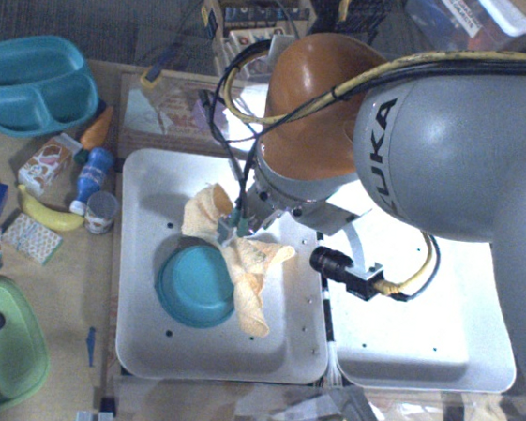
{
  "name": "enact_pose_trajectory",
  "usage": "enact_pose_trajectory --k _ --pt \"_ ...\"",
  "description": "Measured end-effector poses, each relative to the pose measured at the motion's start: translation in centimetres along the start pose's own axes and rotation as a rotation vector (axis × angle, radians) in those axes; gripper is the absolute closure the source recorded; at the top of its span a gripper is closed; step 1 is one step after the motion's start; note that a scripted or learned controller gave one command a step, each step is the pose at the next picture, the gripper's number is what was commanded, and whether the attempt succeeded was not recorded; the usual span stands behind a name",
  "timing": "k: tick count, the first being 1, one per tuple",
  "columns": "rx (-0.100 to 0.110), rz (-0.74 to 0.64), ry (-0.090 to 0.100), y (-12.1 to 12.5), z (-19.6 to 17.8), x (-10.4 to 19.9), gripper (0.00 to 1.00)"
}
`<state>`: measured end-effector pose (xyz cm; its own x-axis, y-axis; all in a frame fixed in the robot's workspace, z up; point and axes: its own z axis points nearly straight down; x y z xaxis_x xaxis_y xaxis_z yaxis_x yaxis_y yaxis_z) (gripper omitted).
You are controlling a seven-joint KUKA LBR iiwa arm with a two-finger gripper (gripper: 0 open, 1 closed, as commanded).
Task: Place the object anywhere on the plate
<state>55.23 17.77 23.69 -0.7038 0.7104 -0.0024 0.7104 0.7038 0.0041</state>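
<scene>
We saw the big grey arm [460, 133] over the left bin [127, 331], its gripper [235, 222] pinching the yellow cloth [250, 279] beside the blue plate [196, 285], so we figured lifting and shifting it plateward came next.

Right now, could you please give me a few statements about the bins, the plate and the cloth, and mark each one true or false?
1. The blue plate sits in the left bin. True.
2. The yellowish cloth lies wholly on the plate. False: it lies on the bin floor beside the plate, at most touching its right rim.
3. The gripper is down at the cloth, in the left bin. True.
4. A banana lies inside the right bin. False: it lies on the bench left of both bins.
5. A teal divided tray rests inside the left bin. False: it sits outside the bins, at the upper left.
</scene>
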Motion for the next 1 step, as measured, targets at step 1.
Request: enact_pose_trajectory --k 1 --pt "0.0 0.0 0.0 -0.01 -0.03 -0.04 0.0"
